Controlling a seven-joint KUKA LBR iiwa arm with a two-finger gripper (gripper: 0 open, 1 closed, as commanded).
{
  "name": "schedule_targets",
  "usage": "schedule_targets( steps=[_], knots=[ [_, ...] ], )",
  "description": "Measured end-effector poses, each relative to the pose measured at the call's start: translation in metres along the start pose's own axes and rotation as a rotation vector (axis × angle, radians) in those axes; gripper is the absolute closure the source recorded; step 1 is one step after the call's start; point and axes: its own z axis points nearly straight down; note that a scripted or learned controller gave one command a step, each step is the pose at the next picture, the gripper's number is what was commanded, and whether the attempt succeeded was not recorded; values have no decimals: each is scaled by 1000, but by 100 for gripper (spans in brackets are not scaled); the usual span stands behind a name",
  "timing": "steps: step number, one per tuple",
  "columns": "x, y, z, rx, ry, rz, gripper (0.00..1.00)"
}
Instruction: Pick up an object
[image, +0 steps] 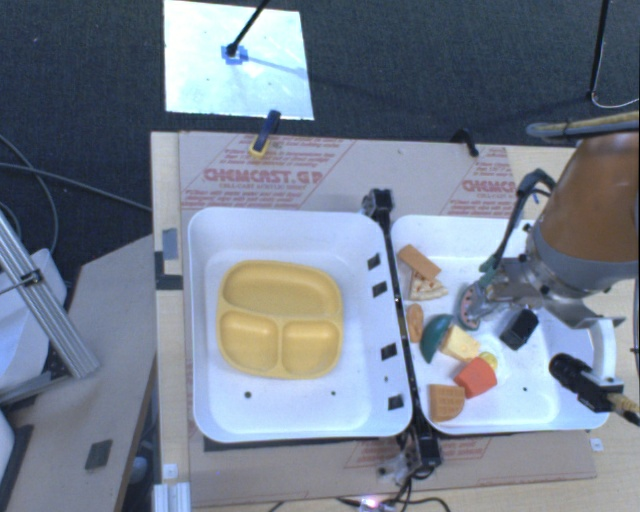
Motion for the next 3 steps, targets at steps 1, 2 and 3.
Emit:
schedule_targets(
  steps=[1, 2, 3],
  knots=[
    [-2, -1, 4, 7, -1, 6, 0],
    [-39, -6, 143, 19, 0, 12, 0],
    [-12, -2, 80, 6, 0, 3, 0]
  ],
)
